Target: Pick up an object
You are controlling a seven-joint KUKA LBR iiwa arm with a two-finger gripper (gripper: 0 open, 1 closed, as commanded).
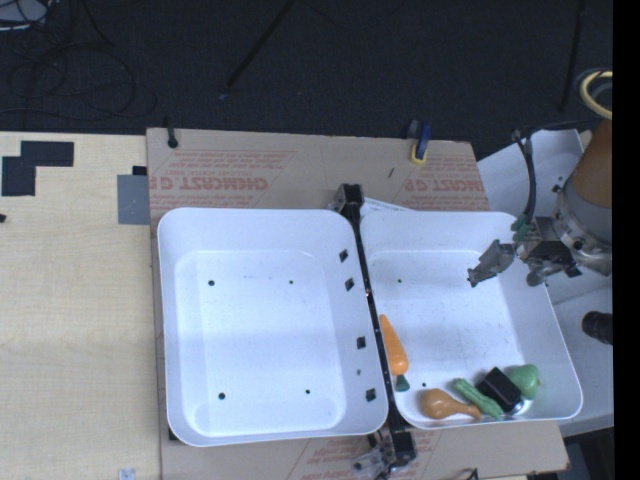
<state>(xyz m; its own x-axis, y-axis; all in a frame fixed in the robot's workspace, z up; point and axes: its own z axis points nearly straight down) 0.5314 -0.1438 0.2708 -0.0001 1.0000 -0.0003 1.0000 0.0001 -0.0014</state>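
Gripper is seen at the right bin's upper right rim, fingers spread apart, nothing held between them. One finger points left over the bin floor; the other sits nearer the rim.

Left to right, relative to the gripper:
- Left bin is located well to the left, touching the right bin along a black divider.
- Orange carrot-shaped toy is found below and left of the gripper, lying beside the divider, with a small green piece just at its lower end.
- Tan gourd-shaped item is seen well below, at the bin's bottom edge.
- Green elongated item lies just right of it, touching.
- Black block rests against the green item.
- Green rounded object is placed in the bottom right corner, almost straight below the gripper.

All items are well apart from the gripper.
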